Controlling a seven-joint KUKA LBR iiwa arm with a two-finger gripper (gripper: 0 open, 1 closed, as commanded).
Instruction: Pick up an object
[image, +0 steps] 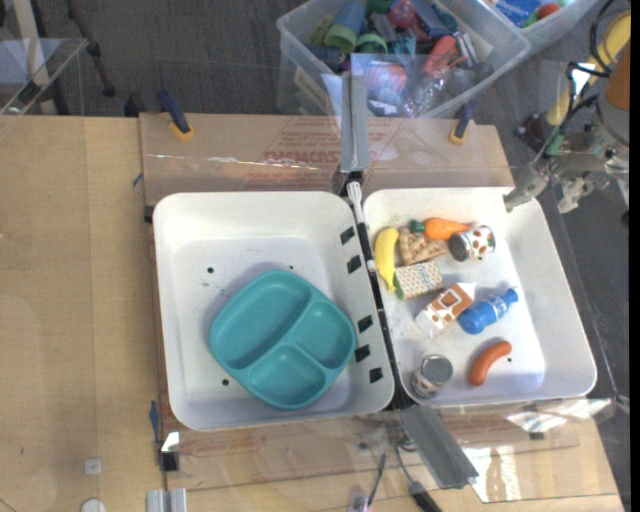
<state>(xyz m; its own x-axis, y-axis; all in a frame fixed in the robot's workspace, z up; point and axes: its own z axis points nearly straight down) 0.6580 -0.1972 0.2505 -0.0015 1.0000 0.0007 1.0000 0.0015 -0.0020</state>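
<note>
**Gripper parked off the far right corner; all pickable items sit in the right bin**

Start at the gripper (548, 180): you see it at the upper right, beyond the far right corner of the right bin (560, 270). The metal parts there are small and blurred, so you cannot tell whether the fingers are apart or together, and nothing shows between them.

Move inward to the right bin. Along its left wall lies a yellow banana (385, 258). Just beside it sit a tan cracker-like block (420, 245) and a pale box (418, 280) below that. An orange carrot (446, 228) lies at the top, touching a small spotted can (474, 243) on its side. In the middle you have a small white and orange carton (446, 306) next to a blue bottle (487, 311). Nearer the front lie a metal tin (433, 374) and an orange sausage shape (489, 361), apart from each other.

The left bin (190, 250) holds a teal divided plate (282, 339) with three compartments.

Behind the bins, a clear tub (400, 45) holds mixed coloured toys. Printing on the boxes is too small to read.
</note>
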